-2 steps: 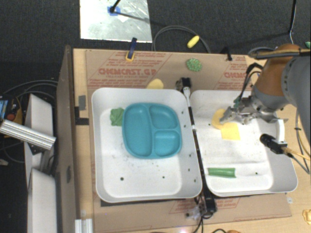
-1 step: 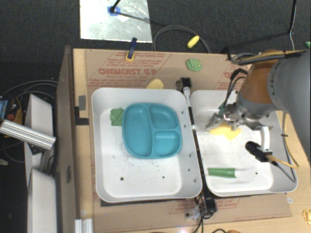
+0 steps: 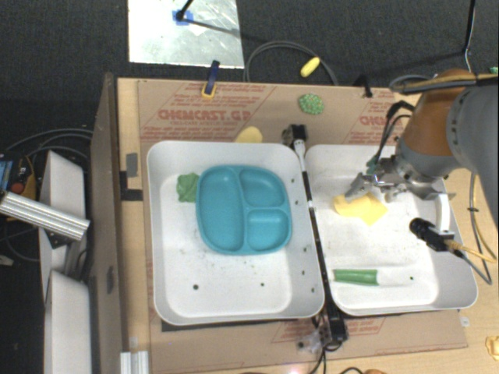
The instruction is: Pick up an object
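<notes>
Camera view: flat, pale yellow object (image 3: 361, 208)

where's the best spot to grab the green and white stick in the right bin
Take the green and white stick near its middle, from straight above, closing across its narrow width. It lies flat in the right bin, long and thin, with bare floor along both sides.

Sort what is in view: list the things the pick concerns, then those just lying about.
Job in hand:
- gripper, over the right bin
- yellow piece, right by the gripper

Lying about:
- green stick, same bin, near its front edge
- blue plate and green scrap, in the left bin
- green lump, on the cardboard behind the bins
</notes>
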You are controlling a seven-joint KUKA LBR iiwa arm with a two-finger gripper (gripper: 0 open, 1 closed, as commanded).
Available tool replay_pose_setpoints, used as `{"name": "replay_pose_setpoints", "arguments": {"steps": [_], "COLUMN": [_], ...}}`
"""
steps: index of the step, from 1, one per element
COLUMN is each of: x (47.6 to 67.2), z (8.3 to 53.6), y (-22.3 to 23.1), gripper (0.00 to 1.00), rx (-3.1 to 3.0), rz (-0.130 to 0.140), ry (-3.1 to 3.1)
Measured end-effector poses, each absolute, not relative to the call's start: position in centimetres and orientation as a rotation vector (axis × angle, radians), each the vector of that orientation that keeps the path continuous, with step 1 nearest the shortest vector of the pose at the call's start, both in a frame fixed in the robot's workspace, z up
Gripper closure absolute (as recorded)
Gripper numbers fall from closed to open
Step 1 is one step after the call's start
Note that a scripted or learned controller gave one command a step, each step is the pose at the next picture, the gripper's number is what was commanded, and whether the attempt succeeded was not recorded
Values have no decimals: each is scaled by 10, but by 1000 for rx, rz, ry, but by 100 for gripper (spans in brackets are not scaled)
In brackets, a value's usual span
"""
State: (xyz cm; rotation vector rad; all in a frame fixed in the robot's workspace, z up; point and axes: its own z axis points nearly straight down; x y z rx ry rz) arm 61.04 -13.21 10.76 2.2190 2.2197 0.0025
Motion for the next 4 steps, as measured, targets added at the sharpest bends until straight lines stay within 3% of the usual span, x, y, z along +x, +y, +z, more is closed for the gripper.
{"name": "replay_pose_setpoints", "arguments": {"steps": [1, 2, 3, 4], "x": [629, 624, 625, 625], "z": [117, 88, 100, 100], "y": [-149, -138, -138, -138], "gripper": [0, 0, 100, 0], "rx": [2218, 2216, 2211, 2211], "rz": [4, 1, 4, 4], "ry": [2219, 2226, 2227, 2227]}}
